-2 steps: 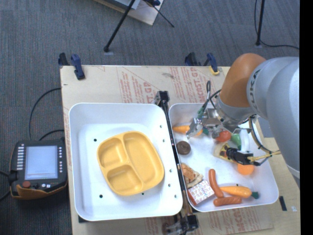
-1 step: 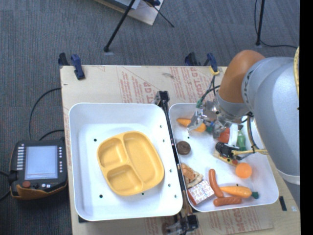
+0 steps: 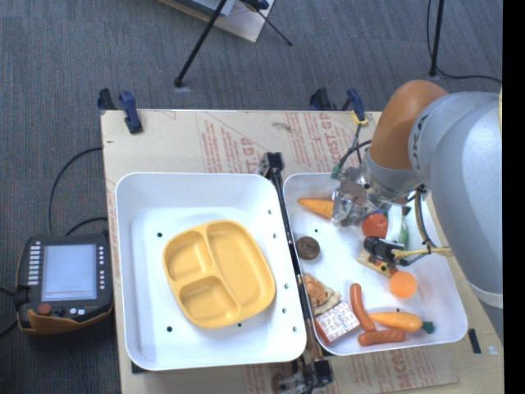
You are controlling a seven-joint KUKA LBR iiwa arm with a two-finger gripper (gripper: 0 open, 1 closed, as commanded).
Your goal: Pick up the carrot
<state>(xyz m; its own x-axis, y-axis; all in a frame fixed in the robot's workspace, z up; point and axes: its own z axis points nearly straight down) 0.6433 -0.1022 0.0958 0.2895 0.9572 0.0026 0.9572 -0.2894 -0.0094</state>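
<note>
Two carrot-like things lie in the right bin: an orange cone near the far left corner, just beside the gripper, and a carrot with a green tip at the near edge, next to a sausage. Whether the fingers are spread or closed I cannot tell. If the cone is meant, a good grasp would straddle its thick end. The wrist hangs low over the bin's far side, the arm bulking in from the right.
</note>
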